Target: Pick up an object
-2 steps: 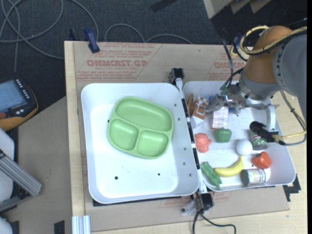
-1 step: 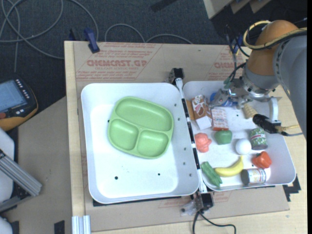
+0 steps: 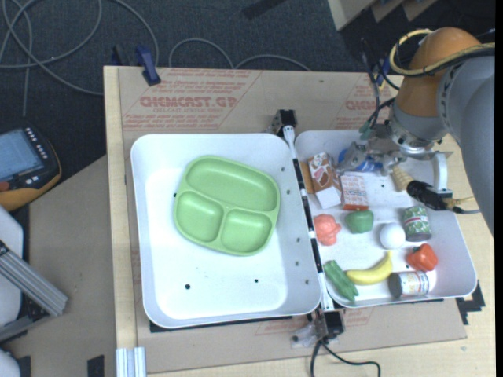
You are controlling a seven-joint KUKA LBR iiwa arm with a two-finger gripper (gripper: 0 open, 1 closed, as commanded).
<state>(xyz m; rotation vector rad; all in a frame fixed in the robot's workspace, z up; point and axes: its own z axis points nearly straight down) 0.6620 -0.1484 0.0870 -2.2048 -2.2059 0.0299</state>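
the gripper (image 3: 376, 154) is low over the far end of the right white bin (image 3: 460, 246), near a blue-white packet (image 3: 354, 159), seemingly to reach it; whether it grips cannot be told. the green divided plastic plate (image 3: 226, 206) lies in the left bin (image 3: 153, 234).

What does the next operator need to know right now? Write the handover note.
Gripper: low over the far end of the right white bin, above a small blue item; I can't tell if it is open or shut, and nothing shows as held.
Right bin contents: yellow banana, green pepper-shaped toy, white egg-shaped ball, pink round toy, small green-labelled can, red-and-white packet.
Left white bin: light green divided plastic tray.
Done: nothing visibly picked.
Left: grasp and lift one object.
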